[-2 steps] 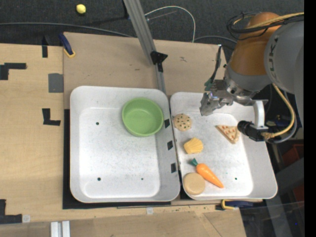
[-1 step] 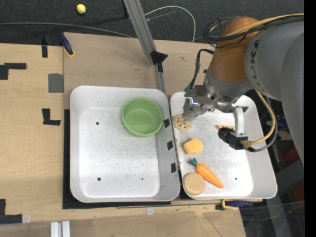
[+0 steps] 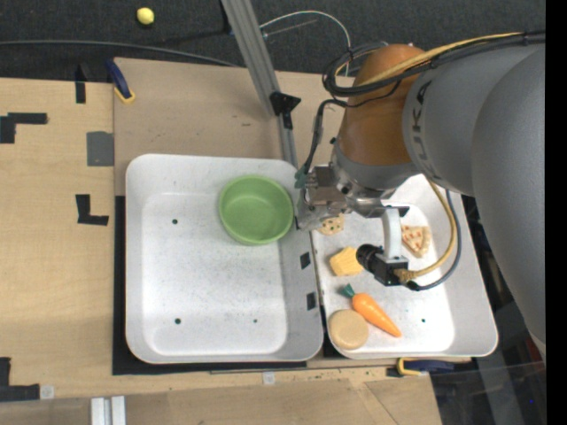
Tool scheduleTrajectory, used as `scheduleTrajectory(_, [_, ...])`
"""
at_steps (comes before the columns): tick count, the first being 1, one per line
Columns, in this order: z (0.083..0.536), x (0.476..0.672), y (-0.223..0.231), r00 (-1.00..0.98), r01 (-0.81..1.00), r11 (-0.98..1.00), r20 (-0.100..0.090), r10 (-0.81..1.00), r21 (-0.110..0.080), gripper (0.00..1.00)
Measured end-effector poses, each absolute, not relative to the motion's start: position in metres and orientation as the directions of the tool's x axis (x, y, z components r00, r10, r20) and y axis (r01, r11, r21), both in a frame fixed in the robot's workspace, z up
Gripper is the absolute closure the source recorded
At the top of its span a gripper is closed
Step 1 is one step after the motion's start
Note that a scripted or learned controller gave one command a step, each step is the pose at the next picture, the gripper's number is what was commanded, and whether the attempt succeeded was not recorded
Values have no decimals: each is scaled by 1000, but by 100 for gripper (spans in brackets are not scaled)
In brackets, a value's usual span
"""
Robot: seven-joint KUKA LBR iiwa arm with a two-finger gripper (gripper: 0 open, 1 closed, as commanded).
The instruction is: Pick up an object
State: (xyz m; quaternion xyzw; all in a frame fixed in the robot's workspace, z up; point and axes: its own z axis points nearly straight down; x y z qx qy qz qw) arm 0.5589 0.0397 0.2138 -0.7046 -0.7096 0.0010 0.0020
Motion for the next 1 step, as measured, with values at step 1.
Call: scheduleTrajectory(1, [212, 534, 80, -6, 1000, 6, 1, 1000, -5, 100])
